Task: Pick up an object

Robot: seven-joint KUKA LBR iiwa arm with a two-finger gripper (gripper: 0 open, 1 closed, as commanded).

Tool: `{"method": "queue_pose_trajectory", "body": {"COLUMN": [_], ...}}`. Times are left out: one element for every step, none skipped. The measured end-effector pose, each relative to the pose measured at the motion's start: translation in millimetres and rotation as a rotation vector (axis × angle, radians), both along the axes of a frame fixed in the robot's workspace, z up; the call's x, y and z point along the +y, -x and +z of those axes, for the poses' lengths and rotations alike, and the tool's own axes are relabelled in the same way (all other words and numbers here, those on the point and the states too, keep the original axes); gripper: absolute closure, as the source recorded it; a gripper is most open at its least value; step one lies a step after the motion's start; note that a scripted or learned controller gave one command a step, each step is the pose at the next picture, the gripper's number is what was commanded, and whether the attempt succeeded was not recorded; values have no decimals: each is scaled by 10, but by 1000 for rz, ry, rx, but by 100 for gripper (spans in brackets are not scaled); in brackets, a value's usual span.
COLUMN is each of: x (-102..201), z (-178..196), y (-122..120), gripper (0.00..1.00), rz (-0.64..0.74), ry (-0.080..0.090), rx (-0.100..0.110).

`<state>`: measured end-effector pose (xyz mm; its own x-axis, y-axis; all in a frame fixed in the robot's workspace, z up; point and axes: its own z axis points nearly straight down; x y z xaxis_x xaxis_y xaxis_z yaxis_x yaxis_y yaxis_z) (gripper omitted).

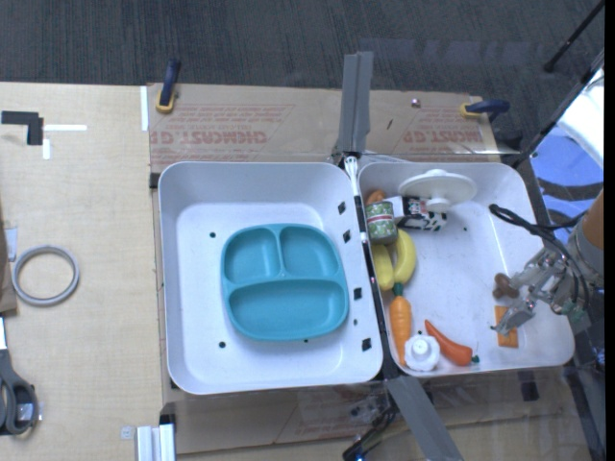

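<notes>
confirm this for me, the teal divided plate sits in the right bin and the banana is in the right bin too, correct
Not quite. The camera view shows the teal divided plate in the left bin, not the right. The banana is in the right bin, as you said.

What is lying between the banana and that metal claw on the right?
Bare white bin floor, as the camera view shows. The banana lies at the right bin's left wall; the claw hangs near its right wall.

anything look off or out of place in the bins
Nothing is spilled or broken. The oddity is the crowding: the can, banana and carrot are jammed against the right bin's left wall, while the teal plate sits alone in the left bin.
</notes>
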<state>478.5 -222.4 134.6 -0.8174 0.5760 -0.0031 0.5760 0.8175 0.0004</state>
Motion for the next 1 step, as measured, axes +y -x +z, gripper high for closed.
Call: {"method": "queue_pose_trajectory", "body": {"x": [408], "z": [-431], "y": [-99], "gripper": [0], "rz": [20], "ry": [-2], "rx": [2]}}
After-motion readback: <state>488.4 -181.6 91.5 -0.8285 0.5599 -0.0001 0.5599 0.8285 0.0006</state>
